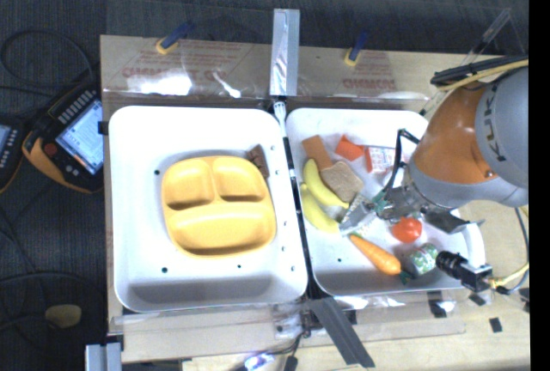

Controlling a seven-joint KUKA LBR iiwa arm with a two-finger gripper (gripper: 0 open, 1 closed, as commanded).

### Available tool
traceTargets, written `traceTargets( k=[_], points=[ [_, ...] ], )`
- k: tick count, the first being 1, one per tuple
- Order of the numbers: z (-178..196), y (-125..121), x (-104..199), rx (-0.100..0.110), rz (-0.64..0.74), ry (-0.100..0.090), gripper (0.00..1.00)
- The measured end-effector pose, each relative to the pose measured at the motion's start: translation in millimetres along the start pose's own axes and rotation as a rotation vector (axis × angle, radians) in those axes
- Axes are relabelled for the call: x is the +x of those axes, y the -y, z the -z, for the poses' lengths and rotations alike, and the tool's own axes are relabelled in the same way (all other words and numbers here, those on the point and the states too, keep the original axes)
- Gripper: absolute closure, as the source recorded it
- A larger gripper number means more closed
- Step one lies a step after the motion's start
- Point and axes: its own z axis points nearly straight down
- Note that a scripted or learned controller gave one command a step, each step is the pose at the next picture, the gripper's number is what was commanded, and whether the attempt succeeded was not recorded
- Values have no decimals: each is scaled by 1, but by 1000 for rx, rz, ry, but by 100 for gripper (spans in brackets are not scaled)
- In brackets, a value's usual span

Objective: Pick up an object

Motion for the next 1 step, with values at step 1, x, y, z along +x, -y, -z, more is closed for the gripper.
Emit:
traceTargets(
  k=[1],
  points=[
    [-16, 15, 2, -1, 95, -1, 0]
  ],
)
